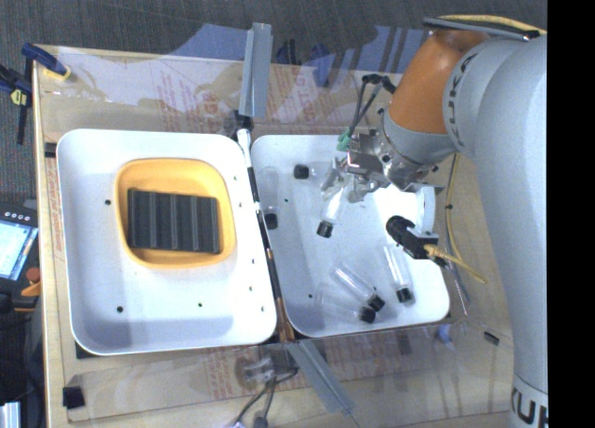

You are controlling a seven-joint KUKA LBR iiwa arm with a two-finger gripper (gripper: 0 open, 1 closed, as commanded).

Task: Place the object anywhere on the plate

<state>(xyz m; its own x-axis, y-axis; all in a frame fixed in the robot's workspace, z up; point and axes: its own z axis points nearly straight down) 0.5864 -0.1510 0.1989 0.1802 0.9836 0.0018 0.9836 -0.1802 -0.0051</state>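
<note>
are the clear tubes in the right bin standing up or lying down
Lying down: the clear plastic black-capped tubes rest on their sides on the right white bin's floor.

From my remote seat I could read very little. White capitals stood on the arm's grey base (525,398) at the lower right edge of the camera view; I made out "KU" before the frame cut the word off. Faint reddish printing ran across the bench (158,91) surface behind the bins and again along its front edge, but it was too pale and small for me to read.
</note>
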